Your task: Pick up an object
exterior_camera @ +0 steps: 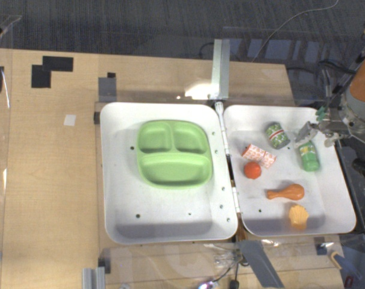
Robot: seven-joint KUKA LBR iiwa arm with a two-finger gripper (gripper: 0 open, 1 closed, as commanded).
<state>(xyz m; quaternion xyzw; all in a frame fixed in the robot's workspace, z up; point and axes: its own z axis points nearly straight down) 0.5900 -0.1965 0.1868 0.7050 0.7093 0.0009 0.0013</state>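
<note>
The right bin (345, 212) holds several small objects. A green can (277, 135) lies near the back, with a red and white carton (258, 154) and a red ball-like fruit (252, 171) in front of it. An orange drumstick-shaped toy (286, 192) and a yellow-orange lump (298, 215) lie near the front. A green bottle (308, 156) lies at the right side. My gripper (317, 133) hangs just behind and above the bottle, at the bin's right edge. It is open, with nothing between its fingers.
The left bin (119, 161) holds a green divided plate (173, 153). A metal post (221, 71) stands behind the seam between the bins. The arm (358, 101) comes in over the right rim. Cables lie at the back right.
</note>
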